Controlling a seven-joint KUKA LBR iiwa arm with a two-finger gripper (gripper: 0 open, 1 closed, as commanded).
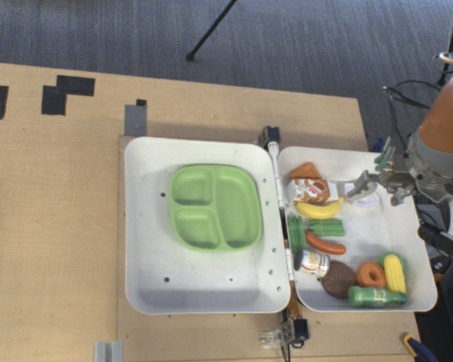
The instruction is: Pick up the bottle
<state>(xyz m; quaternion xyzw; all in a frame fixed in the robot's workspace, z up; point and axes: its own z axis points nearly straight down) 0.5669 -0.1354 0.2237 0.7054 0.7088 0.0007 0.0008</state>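
The bottle [376, 297] is green with a label and lies on its side along the near edge of the right bin [374, 224], just below the orange doughnut [370, 274] and the corn cob [394, 272]. My gripper [361, 187] hangs over the far part of that bin, right of the banana [320, 210], well away from the bottle. Nothing is visibly held.
Several toy foods crowd the right bin: an orange packet [308, 172], green vegetable [327, 228], red sausage [326, 244], small can [311, 263] and brown lump [339, 279]. The left bin [148, 173] holds a green divided plate [214, 207].
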